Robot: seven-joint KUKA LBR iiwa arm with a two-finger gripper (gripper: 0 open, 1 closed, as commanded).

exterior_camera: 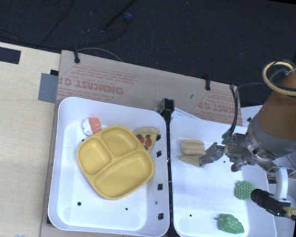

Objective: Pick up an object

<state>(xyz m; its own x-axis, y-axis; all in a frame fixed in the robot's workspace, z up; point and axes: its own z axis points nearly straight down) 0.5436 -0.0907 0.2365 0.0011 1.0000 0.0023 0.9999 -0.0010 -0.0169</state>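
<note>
While fingers point(213, 154) spread beside bread point(192, 147), bins point(73, 130) on cardboard point(114, 84).

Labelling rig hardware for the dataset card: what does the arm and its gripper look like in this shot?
The arm has a broad orange band above a grey wrist. A yellowish cable loops over its top and a thin dark cable runs beside it. The gripper is dark grey metal, ending in slim jaws.

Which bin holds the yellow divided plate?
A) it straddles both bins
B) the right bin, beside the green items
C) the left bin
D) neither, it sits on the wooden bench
C: the yellow divided plate lies wholly inside the left bin, with the divider between it and the right bin.
</note>
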